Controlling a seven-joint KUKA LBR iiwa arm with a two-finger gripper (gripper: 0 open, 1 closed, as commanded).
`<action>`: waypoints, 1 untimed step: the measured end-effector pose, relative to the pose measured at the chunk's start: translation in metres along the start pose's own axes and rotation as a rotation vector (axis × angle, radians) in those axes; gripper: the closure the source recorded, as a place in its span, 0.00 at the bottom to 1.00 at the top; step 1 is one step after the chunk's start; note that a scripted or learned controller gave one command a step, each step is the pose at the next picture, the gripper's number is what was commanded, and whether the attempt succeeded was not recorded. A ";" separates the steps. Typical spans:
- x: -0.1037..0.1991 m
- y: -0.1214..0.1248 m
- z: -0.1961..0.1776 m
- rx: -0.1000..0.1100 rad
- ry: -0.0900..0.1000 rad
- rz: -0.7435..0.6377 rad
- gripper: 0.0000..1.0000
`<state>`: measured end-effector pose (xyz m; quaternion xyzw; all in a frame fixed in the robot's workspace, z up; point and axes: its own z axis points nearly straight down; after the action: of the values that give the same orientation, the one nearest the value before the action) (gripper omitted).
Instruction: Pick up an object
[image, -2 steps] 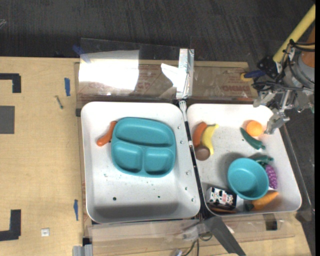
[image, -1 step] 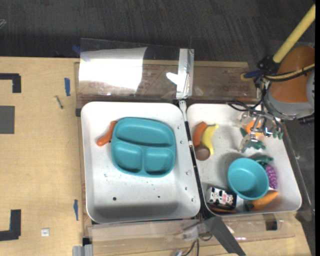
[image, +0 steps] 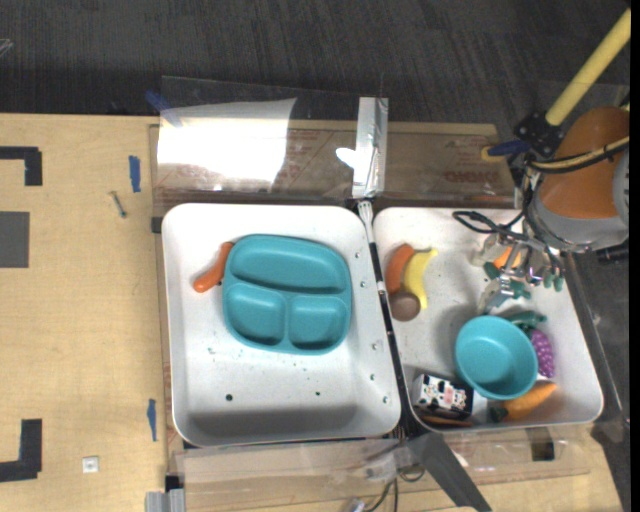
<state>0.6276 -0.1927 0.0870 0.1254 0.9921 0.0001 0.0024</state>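
Approach step judged in hand — nothing seen held. End effector (image: 508, 272) poised low in right bin (image: 440, 235), near far-right corner; finger spread cannot be told. Bowl (image: 495, 356) just nearside — descent onto chosen item needed next.

The grey arm (image: 580, 190) (orange band above the wrist) reaches in from the right — wrist angled downward.
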 end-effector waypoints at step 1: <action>-0.004 0.001 -0.015 0.001 -0.016 -0.002 1.00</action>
<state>0.6320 -0.1924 0.1023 0.1243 0.9922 -0.0012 0.0103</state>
